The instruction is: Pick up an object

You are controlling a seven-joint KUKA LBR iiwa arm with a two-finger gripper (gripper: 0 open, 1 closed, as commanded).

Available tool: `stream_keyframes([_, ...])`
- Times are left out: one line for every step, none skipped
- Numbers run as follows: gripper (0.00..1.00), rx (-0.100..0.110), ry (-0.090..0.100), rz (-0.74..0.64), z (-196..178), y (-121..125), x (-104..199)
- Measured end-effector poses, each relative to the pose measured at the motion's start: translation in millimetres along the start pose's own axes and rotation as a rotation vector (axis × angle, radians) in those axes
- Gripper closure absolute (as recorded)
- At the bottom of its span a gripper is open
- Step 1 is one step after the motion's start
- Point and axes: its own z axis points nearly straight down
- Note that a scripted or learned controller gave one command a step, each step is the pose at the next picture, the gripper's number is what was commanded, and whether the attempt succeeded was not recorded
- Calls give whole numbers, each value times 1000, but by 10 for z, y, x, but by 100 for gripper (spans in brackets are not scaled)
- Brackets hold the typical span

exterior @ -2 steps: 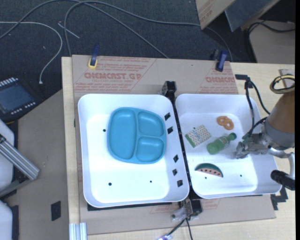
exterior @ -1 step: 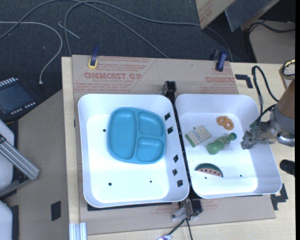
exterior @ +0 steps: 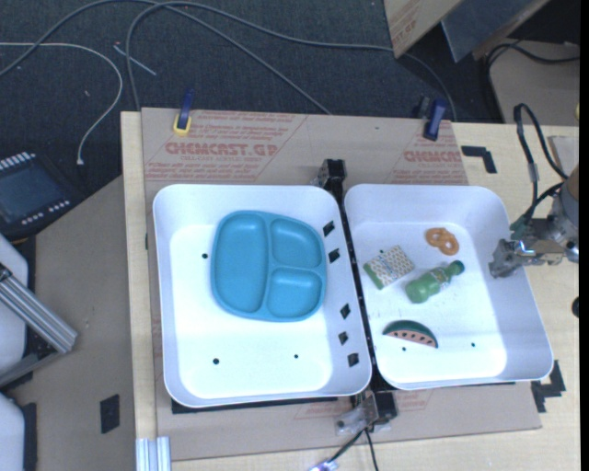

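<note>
My claw (exterior: 509, 256) is at the right edge of the right bin (exterior: 515, 322), up over the rim, and I cannot tell how it is set. It holds nothing I can see. I am just starting to reach. The green bottle (exterior: 431, 281) lies in the middle of that bin, near the pretzel (exterior: 442, 240) and the watermelon slice (exterior: 410, 334). Next I must move left and go down on one toy.

we're pretty clearly in a robotics lab here: two white bins (exterior: 175, 276) clamped onto a plywood bench (exterior: 138, 230), loose cables (exterior: 101, 55) trailing over dark carpet (exterior: 55, 120), aluminium framing (exterior: 32, 308) at the left, a cardboard box (exterior: 414, 23) up top.
</note>
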Motion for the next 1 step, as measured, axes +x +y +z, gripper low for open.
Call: stream_keyframes([100,6,6,-6,55,102,597])
